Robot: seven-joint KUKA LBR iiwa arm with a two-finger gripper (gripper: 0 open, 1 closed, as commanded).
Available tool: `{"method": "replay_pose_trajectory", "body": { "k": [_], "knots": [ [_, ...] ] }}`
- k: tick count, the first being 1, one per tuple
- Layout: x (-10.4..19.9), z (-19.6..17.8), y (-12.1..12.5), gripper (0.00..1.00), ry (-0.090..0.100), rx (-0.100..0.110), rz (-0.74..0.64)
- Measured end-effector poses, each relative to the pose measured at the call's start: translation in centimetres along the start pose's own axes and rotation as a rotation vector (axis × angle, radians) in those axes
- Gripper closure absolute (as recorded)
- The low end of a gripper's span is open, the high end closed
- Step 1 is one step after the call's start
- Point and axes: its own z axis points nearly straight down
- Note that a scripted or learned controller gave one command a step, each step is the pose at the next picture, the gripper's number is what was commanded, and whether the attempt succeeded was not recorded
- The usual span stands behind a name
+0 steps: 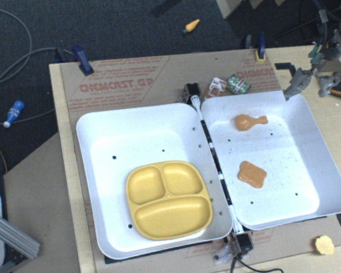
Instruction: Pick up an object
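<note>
We see the cardboard-topped bench (153, 83) bearing two white bins (101, 170) side by side at centre, crumpled wrappers (229, 85) at twelve o'clock, a yellow lump (323, 244) at five o'clock.

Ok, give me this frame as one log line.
arm: gripper by right bin's far right corner | right bin: two brown food pieces | left bin: yellow divided plate | pick: not yet

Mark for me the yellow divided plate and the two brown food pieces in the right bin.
Yellow divided plate (168, 200), camera view, ridge between compartments.
Upper brown piece (245, 122), camera view, its round body.
Lower brown piece (251, 174), camera view, its middle.
</note>
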Motion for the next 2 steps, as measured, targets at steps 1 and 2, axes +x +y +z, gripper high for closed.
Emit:
{"method": "replay_pose_trajectory", "body": {
  "k": [1,2],
  "knots": [
    [3.3,16.0,-5.6,0.00,0.008,0.020,0.001],
    [8.3,18.9,-9.4,0.00,0.004,0.004,-0.001]
  ]
}}
